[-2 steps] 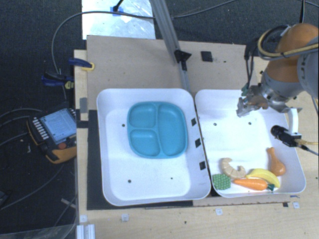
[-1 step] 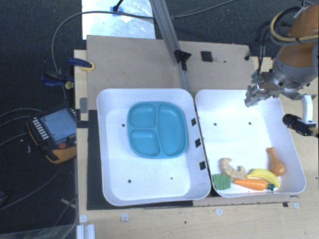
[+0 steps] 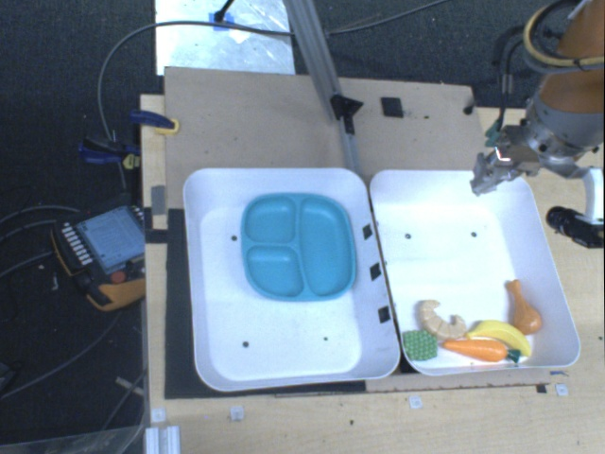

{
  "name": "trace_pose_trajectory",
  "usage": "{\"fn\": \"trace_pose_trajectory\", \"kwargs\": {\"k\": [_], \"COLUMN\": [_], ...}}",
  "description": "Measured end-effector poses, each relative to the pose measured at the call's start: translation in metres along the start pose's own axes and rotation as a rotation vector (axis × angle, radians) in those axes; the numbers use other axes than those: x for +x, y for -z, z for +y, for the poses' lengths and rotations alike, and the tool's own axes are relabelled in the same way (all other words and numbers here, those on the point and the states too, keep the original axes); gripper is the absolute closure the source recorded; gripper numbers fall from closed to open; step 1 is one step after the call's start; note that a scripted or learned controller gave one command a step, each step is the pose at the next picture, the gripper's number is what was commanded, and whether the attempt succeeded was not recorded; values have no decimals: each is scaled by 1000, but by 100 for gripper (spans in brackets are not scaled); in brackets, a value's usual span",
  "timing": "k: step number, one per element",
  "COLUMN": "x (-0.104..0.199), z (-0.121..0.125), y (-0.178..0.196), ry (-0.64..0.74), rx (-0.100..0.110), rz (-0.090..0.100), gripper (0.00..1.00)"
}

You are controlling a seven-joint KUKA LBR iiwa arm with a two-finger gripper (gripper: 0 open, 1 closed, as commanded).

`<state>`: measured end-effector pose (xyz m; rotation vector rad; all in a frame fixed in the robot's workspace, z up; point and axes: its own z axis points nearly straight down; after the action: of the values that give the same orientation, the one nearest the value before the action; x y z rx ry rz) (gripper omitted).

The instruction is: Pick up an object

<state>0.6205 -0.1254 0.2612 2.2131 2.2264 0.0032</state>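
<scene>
Several toy foods lie in the near right corner of the right bin (image 3: 454, 244): a yellow banana (image 3: 501, 333), an orange carrot (image 3: 475, 350), a brown drumstick (image 3: 523, 308), a tan curled piece (image 3: 440, 321) and a green block (image 3: 421, 345) by the bin's left wall. My gripper (image 3: 488, 175) hangs over the far right corner of that bin, well away from the foods. Nothing shows between its fingers.
The left bin (image 3: 217, 348) holds a blue divided plate (image 3: 299, 246). A metal rod (image 3: 317, 50) slants down to the bins' far edge. Clamps, cables and a handheld device (image 3: 102, 253) lie off the bench at the left.
</scene>
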Motion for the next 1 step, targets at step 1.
{"fn": "trace_pose_trajectory", "kwargs": {"k": [1], "x": [41], "z": [1], "y": [-4], "ry": [0], "rx": [1], "rz": [0], "gripper": [100]}}
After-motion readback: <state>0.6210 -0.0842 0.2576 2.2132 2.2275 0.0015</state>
